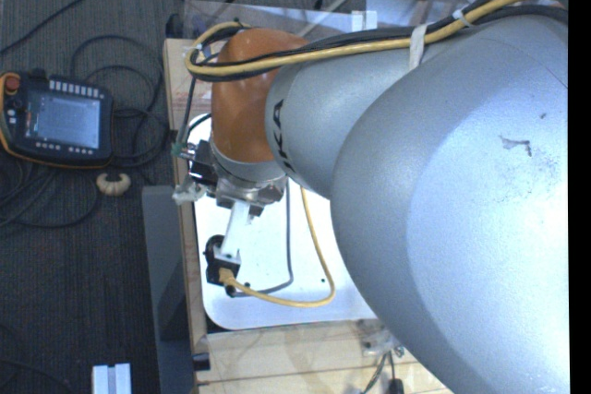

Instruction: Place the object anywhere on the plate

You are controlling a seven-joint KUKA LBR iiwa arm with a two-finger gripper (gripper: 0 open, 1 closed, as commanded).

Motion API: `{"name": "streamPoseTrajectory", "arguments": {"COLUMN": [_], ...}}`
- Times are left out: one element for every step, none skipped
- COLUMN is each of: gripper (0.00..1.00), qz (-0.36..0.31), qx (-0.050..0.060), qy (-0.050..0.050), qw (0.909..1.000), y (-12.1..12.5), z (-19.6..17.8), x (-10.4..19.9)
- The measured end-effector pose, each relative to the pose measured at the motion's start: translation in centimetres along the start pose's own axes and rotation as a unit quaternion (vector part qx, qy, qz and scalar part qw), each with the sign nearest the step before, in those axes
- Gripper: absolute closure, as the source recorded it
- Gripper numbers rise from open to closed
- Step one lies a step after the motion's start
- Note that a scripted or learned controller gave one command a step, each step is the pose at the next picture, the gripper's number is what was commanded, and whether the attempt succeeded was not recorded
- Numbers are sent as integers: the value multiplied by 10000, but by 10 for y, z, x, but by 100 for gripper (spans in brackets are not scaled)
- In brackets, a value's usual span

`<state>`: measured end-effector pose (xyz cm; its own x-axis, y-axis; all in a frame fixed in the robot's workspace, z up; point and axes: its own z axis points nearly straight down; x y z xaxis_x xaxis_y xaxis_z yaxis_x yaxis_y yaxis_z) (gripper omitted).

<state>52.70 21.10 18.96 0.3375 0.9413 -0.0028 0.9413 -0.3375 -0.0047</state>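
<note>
My grey arm with its orange band (247,97) covers most of the camera view and hides most of both bins. Below the band, my gripper (238,198) hangs over the left part of a white bin (277,277). Whatever is under it is hidden by the wrist. The strip of bin floor that shows is plain white.
The bench's wooden rim (277,346) runs along the front and left of the bin. A dark panel (166,281) stands against the bench's left side. On the floor to the left lie a teach pendant (57,120), black cables and a small tape roll (114,183).
</note>
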Motion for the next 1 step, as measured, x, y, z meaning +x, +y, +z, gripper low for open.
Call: {"name": "streamPoseTrajectory", "arguments": {"gripper": [0], "qz": [124], "qx": [6], "qy": [1], "qw": [9999], "y": [47], "z": [51], "x": [31]}}
